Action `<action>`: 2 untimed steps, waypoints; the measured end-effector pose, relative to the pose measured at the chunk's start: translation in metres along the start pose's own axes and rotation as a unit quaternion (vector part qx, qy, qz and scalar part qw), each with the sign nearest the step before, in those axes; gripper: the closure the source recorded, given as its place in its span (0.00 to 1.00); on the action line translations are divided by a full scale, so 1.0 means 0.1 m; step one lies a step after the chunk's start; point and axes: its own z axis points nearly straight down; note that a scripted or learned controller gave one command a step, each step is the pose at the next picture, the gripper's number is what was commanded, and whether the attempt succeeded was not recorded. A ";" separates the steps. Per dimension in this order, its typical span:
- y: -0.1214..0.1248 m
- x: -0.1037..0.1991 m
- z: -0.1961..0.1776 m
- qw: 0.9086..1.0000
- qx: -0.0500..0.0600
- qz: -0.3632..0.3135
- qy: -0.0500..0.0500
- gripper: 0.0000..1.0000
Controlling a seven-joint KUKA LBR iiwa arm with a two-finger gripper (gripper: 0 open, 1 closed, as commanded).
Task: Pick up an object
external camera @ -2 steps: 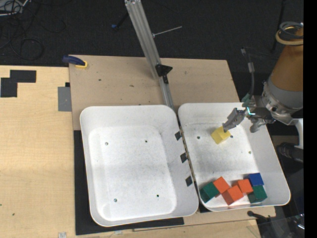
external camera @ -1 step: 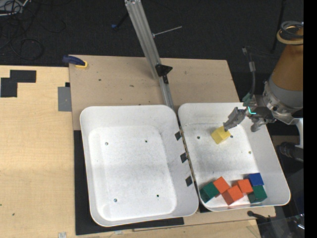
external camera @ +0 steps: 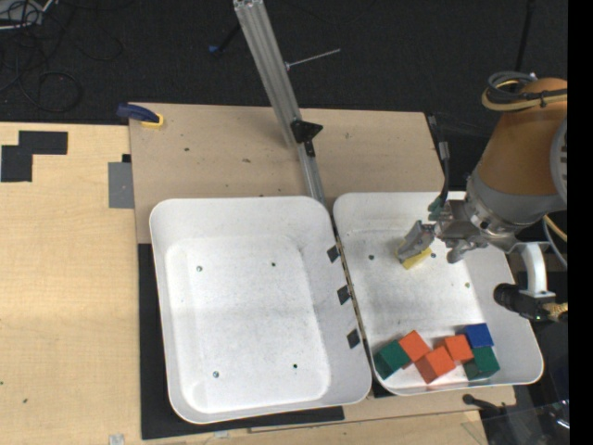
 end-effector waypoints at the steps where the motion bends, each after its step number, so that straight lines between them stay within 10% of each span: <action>1: -0.03 0.07 0.46 1.000 0.000 0.002 0.000 0.00; 2: 0.00 0.13 1.09 1.000 0.001 0.002 0.000 0.00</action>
